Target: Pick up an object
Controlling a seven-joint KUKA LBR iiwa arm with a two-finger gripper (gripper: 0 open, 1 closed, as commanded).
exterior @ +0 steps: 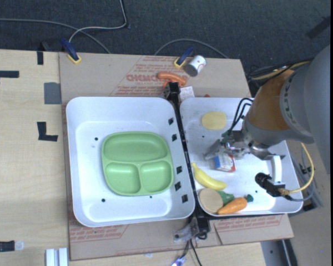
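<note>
The right bin (277, 204) holds several small objects: a pale yellow disc (213, 120) at the back, a small white packet with red and blue print (224, 162) in the middle, a yellow banana (208, 177), a tan round piece (210, 199) and an orange carrot with a green top (233, 205) at the front. My gripper (228, 148) reaches in from the right and sits low over the packet, right at its upper edge. Whether the packet lies between the fingers is hidden by the gripper body.
The left bin (77, 148) holds a green divided plate (137, 163). A black divider (180, 148) runs between the bins. Behind the bins on the cardboard lie an orange object (172, 77) and a small grey cylinder (195, 65). Cables hang beside the arm at the right.
</note>
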